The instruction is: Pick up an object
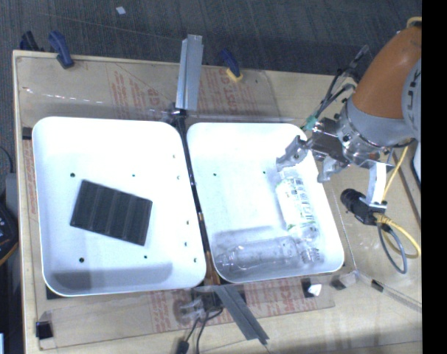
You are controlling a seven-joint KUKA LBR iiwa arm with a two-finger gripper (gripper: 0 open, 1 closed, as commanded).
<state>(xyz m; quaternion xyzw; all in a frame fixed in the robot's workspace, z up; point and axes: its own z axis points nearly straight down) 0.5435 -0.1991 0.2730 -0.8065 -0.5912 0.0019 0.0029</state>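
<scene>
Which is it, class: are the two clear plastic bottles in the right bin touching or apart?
Cannot tell. In the camera view the upright-lying bottle meets the crosswise bottle near the bin's corner, but the clear plastic blurs the join.

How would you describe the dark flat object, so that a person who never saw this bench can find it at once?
Two white bins sit side by side on the bench; look in the left bin, away from the arm. The dark ribbed rectangular pad lies flat on the bin's floor, slightly turned. It is opaque and nearly black, while the clear plastic bottles lie in the right bin.
</scene>
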